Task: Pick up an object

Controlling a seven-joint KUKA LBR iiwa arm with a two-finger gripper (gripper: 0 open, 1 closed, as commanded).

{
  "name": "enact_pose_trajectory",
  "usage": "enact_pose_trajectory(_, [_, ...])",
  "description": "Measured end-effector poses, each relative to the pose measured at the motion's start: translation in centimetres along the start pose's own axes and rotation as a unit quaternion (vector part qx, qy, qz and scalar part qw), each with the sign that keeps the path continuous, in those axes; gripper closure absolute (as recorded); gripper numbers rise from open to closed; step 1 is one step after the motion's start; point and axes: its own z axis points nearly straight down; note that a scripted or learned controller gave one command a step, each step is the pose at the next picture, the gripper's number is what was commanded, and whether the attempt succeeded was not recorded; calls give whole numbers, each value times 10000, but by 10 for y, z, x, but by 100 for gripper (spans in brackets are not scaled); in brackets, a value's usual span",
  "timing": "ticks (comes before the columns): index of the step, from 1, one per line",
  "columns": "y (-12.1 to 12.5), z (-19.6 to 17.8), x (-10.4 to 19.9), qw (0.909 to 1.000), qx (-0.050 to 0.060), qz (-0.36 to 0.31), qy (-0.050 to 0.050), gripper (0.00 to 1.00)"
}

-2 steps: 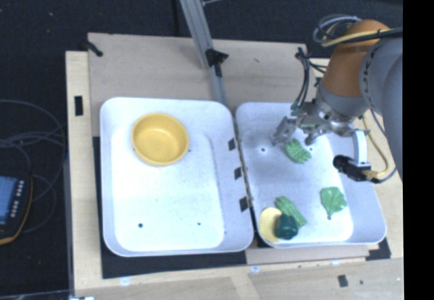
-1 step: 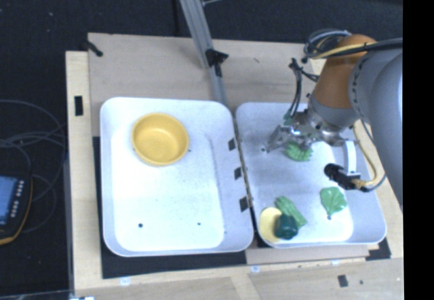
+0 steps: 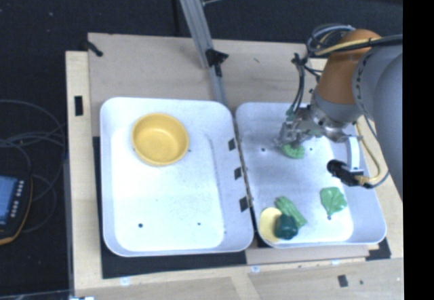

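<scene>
Camera view showed the tool low over a small green object in the right bin; its spread was unreadable. A slightly off-centre descent could have nudged the object aside.

yellow bowl in a white bin, green pieces in the other white bin.

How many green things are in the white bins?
3, maybe more hidden: one under the pincer in the right bin, green piece; one near the front, leafy piece; one toward the right, green lump.
</scene>
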Motion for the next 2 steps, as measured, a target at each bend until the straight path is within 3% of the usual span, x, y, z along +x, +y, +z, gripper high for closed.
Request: enact_pose_trajectory(2, [9, -106, 8, 10000, 28, -9, 16, 100])
